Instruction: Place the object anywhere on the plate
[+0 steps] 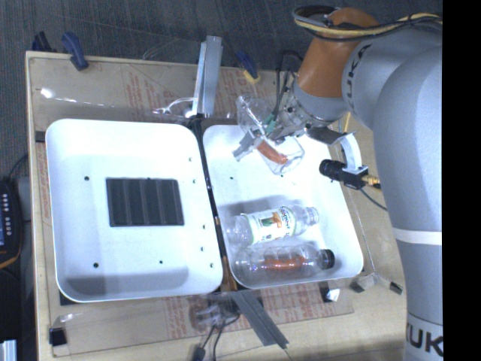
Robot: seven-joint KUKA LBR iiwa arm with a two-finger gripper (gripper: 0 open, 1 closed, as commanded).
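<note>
So the bench (45,201) was a pale wooden board with red printing on it, clamped at the back with blue clips (74,51), and the floor behind it looked like dark carpet. Two white bins sat side by side on it.

The gripper (259,138) was over the back part of the right bin (346,216), hanging off the grey arm (398,126) with its orange band (331,59). Right at the fingertips there was a clear plastic cup-like thing (282,153) with something orange inside it, tilted. It looked pinched in the jaws, which seemed mostly closed around its clear rim, but with all that see-through plastic I honestly couldn't say how wide the gap was.

In front of the jaws, toward the near end of the same bin, two clear bottles lay on their sides: one with a white and green label (274,224), and one with a dark cap (284,260) just past it, touching or nearly so.

Off to the side of the jaws, across the divider, the left bin (75,149) held a dark grey ridged plate (145,201) lying flat in the middle, well apart from the cup.
</note>
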